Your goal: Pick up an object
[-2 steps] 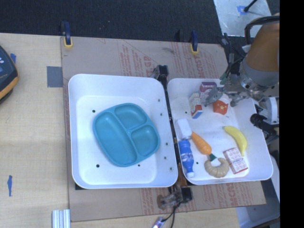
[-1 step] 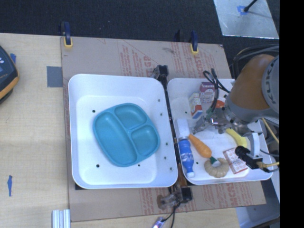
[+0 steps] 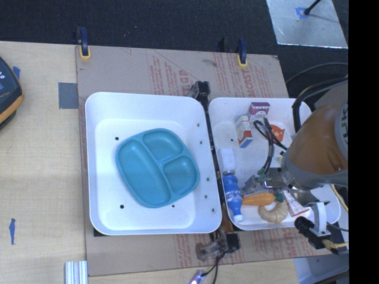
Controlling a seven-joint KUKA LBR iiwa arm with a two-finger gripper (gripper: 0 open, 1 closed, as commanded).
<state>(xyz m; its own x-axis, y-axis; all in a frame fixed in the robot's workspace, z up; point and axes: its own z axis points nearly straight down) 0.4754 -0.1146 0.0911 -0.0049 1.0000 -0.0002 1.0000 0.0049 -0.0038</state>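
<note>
Jaws of the gripper (image 3: pixel 267 185) sit low in the right bin (image 3: pixel 220 118), but the arm's bulk hides them, so whether they are apart or together cannot be told. Just below lie an orange carrot-shaped item (image 3: pixel 259 199) and a tan ring-shaped piece (image 3: pixel 273 213). To their left a blue-and-white bottle (image 3: pixel 231 191) lies along the bin's left wall. Farther up rest a small red-and-white carton (image 3: pixel 244 131) and a purple-topped packet (image 3: pixel 259 107) — their print is too small to read. The grey arm (image 3: pixel 317 144) covers the bin's right side. The left bin (image 3: pixel 100 158) holds a blue divided plate (image 3: pixel 157 167), with bare white floor all around it. Both bins rest on brown cardboard (image 3: pixel 148 70) with faint red lettering, unreadable, clamped to a pale wood bench (image 3: pixel 35 176) — dark floor lies beyond.
</note>
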